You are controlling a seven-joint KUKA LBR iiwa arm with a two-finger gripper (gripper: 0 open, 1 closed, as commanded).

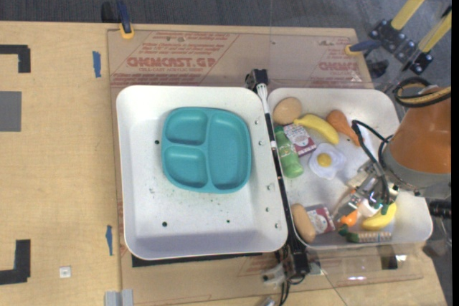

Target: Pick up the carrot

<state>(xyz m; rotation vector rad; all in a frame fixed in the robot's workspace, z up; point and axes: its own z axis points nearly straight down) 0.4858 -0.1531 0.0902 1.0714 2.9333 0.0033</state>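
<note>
The carrot lies at the far side of the right bin, just beside the banana and well apart from the jaws, which sit low in the near right corner of that bin. From the jaws the carrot lies up the view and a little to its left, across the fried egg. Its long axis runs slantwise, thick end toward the far wall, tip pointing toward the near right. Whether the jaws stand wide or narrow I cannot tell; they are lost among small toys. The carrot is short, orange, tapered and smooth, lying flat.
</note>
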